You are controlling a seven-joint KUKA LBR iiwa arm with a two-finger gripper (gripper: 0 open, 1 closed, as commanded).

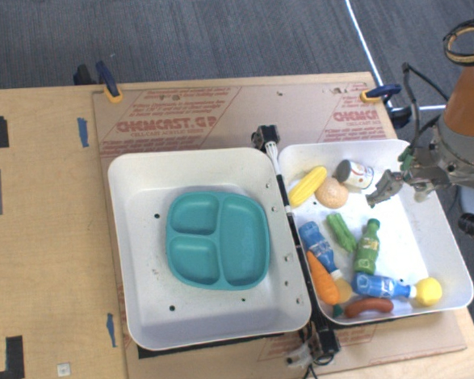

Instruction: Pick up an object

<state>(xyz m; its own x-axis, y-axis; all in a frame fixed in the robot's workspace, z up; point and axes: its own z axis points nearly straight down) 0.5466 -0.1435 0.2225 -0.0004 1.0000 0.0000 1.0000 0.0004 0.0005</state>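
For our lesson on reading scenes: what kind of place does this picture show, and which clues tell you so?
Probably a robotics lab test bench. A robot arm's gripper hangs over a white bin of toy food, a teal divided plate lies in the neighbouring bin, and clamps pin a cardboard sheet down.

The arm [466, 132] comes into view at about three o'clock. Its uppermost visible part is a broad orange band [464, 104], rounded like a collar. Below that sits a light grey wrist section with a smooth, curved shell. From the wrist toward nine o'clock extends the gripper [389, 184], built of dark grey and black metal parts, with small green touches near its base. Thin black cables [421, 83] loop around the wrist at about one o'clock, beside a yellowish ring-shaped cable [463, 43] at twelve o'clock.
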